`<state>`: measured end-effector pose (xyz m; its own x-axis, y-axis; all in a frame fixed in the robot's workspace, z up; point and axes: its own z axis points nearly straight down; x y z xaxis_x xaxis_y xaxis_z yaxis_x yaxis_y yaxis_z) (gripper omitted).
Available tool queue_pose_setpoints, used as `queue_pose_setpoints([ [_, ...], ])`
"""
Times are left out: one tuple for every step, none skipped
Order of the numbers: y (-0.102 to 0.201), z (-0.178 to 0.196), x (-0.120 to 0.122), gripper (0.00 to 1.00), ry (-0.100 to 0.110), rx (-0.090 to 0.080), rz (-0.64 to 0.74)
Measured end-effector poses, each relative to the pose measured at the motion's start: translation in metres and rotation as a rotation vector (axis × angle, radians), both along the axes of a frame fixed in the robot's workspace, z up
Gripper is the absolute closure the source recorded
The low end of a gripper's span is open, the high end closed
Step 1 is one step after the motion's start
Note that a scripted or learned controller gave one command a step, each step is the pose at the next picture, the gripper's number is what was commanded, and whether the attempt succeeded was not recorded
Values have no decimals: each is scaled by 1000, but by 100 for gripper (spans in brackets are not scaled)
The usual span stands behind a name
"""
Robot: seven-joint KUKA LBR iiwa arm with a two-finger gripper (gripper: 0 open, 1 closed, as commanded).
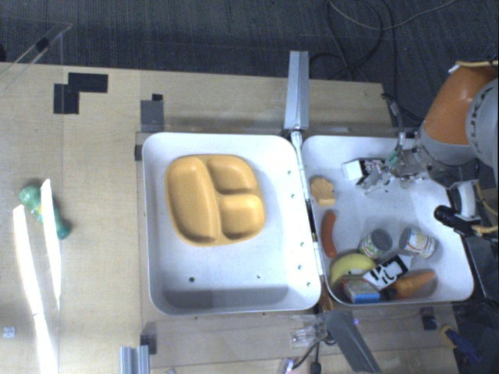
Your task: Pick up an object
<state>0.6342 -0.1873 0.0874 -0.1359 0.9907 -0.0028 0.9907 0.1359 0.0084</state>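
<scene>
hanging low over the back of the right bin (460,287), the gripper (383,174) sits by a small white item (355,168); from where i stand it's too blurred to tell how the claw is set. nothing shows clamped in it. the pickable things lie in that same bin: a tan chunk (321,190), a red sausage (329,232), a banana (351,266), two cans (417,242) and a carrot (413,283). the left bin (156,232) holds a yellow divided tray (214,198).

Open floor (425,213) above clustered food (378,267)
</scene>
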Motion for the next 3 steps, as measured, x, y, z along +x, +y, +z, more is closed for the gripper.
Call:
queue_pose_setpoints([
  [-3,3,29,0,42,5,50],
  [-1,13,28,100,53,9,56],
  [25,56,33,100,17,1,27],
])
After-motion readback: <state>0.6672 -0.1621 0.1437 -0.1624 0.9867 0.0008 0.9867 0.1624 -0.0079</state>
